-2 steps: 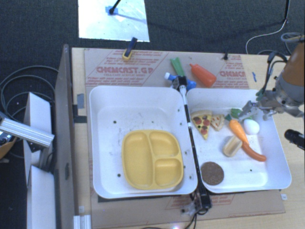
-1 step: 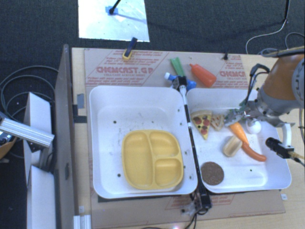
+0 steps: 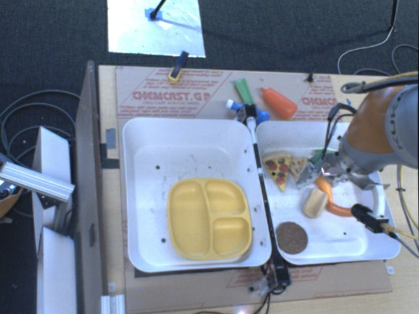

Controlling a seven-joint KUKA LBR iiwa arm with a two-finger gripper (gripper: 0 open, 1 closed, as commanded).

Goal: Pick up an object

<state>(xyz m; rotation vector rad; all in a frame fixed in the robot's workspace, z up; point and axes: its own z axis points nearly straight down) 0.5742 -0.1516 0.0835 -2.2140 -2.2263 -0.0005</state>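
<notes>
Holding one pizza slice (image 3: 277,168), one cookie (image 3: 292,237).

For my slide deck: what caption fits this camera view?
KUKA arm's tool low in the right bin among toy pizza slice, carrot and cookie; yellow divided tray in left bin.

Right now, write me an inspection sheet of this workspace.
Surface: bench with left bin and right bin.
Job's things: pizza slice, tan block, orange piece, brown disc in right bin.
Clutter: yellow tray in left bin; orange bottle, green item behind the bins.
Grippers: gripper low over right bin.
Cables: white loops, top right.
Surroundings: dark carpet.
</notes>
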